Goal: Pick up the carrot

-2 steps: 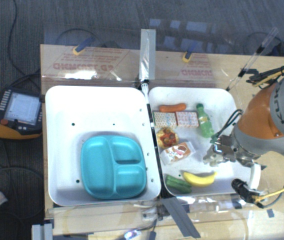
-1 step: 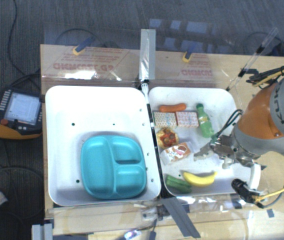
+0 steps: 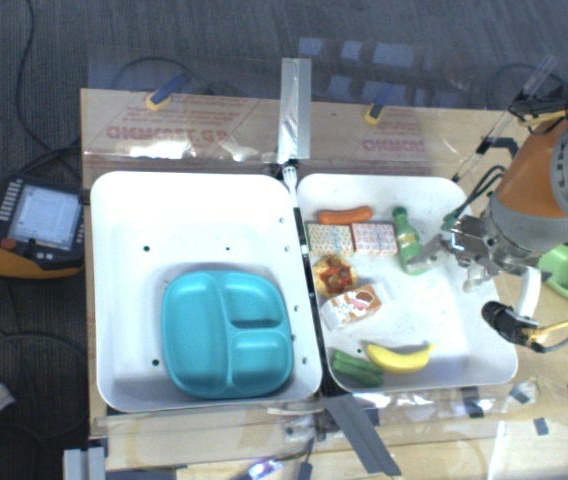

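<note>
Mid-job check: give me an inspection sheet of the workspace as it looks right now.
Surface: two white bins; right bin, left bin.
Job's things: carrot lies at the right bin's far edge, untouched.
Clutter: green bottle, banana, cucumber, snack packets; teal divided plate in the left bin.
Gripper: gripper hovers over the right bin's right side, away from the carrot.
Cables: black cable on the floor at left.
Surroundings: handheld pendant on the carpet.
</note>
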`<state>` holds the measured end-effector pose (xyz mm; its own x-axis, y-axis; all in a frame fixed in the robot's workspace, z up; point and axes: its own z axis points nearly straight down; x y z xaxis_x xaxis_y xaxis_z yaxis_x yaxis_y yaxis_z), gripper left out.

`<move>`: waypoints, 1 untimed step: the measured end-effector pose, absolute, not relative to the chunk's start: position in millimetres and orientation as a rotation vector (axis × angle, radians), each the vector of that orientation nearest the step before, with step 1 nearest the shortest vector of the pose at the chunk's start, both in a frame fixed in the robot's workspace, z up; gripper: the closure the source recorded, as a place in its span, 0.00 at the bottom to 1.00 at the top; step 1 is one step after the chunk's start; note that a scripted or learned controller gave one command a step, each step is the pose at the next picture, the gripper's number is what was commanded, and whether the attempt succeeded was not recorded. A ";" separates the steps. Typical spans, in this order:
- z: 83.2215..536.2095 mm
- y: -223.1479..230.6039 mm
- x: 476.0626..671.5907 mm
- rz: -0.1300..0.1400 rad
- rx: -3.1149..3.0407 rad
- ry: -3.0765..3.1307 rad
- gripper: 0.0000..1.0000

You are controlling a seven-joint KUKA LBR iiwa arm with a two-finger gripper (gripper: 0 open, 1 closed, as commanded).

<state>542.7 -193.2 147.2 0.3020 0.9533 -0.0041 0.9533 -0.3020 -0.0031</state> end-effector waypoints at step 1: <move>121.0 -207.6 541.5 0.004 -2.783 -1.440 0.00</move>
